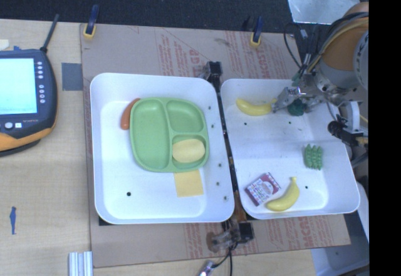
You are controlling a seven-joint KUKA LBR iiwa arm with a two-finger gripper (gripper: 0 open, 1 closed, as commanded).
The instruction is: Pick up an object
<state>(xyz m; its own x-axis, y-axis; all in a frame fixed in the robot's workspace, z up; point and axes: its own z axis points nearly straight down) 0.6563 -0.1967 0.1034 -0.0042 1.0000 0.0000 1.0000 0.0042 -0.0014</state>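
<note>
My gripper (289,103) hangs low over the back of the right bin (282,146), just right of a yellow banana (252,107) that lies near the bin's back left corner. Nothing shows between its fingers. A second banana (283,197) rests at the bin's front edge, touching a small red-and-white packet (262,188). A green ridged piece (312,156) lies toward the right wall. In the left bin (113,143) sits a green divided plate (168,134) holding a pale yellow oval (188,149), with a yellow square (188,184) in front and an orange-red sausage (127,114) at its left.
The grey arm with its orange band (343,49) reaches in from the right above the right bin's back corner. A handheld pendant (22,96) lies on the bench at far left. Clamps (91,24) hold the cardboard at the back edge.
</note>
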